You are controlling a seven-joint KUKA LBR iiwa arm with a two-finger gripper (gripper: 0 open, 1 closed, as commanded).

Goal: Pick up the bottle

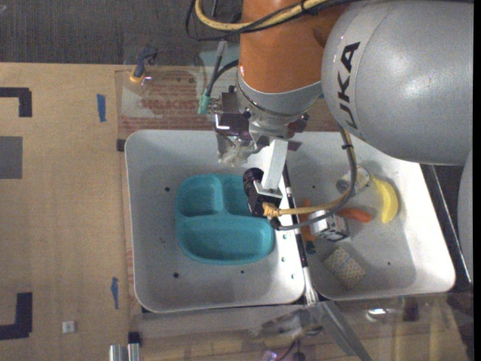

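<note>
Gripper is parked at the left bin's far edge, open or closed can't be told tbh. What's probably the bottle is seen as a pale blur just beside it. It could easily get shoved against the wall instead of grabbed.

Teal tray in left bin

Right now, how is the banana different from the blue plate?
The banana is yellow; the plate is blue-green. The banana is small and curved; the plate is much bigger, with compartments. The banana lies in the right bin, the plate in the left bin. Both rest in white bins.
</note>
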